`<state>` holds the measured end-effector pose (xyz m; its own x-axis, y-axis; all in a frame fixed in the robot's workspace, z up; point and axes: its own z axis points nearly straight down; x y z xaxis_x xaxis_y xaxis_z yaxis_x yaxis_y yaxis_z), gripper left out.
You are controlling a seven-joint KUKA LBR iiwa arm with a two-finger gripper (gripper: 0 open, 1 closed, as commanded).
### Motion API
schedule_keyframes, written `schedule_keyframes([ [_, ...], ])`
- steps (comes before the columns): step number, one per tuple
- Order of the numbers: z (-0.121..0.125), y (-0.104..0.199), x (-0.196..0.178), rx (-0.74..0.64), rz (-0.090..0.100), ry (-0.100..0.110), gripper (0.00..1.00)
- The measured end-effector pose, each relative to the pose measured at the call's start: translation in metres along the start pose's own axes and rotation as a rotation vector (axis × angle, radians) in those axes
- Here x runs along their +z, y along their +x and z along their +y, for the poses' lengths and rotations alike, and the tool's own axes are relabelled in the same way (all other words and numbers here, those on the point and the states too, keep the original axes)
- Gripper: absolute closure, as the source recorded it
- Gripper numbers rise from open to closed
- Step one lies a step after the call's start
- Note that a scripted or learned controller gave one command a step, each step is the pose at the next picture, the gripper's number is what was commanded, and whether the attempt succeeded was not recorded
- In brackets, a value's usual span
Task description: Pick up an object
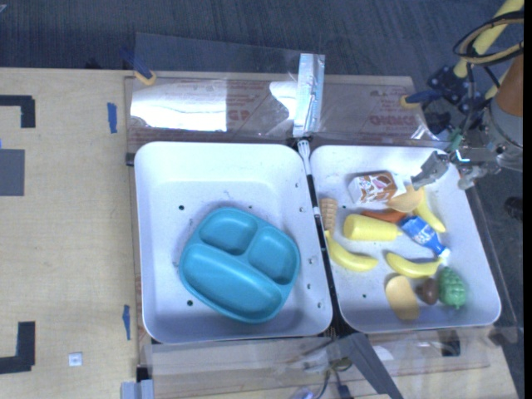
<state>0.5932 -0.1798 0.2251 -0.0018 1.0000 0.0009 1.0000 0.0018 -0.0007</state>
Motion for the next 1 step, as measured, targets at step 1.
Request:
schedule_keyframes([
  [1,0.0013,0.0006,-0.0111,-0.002,0.000,-0.004,1.00],
])
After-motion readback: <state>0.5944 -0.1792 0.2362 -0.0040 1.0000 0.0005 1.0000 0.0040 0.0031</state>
